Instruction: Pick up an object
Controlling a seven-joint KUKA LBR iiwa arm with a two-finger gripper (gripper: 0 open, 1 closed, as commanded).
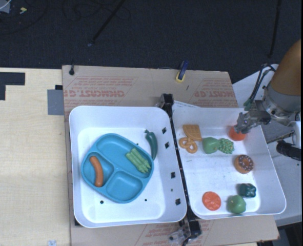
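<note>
Two white bins side by side; left bin (84,209) with a blue tray (121,190) holding a hot dog (96,170) and green beans (138,159), a green pepper (152,143) just beside the tray; right bin (274,199) with a cracker (192,132), pretzel (188,145), broccoli (217,145), donut (243,163), tomato (211,201), green apple (237,205) and a dark green thing (247,190); gripper (243,123) low at the right bin's far right corner, right over a small red thing (237,134); can't tell how wide its grip is or whether anything is held.
</note>
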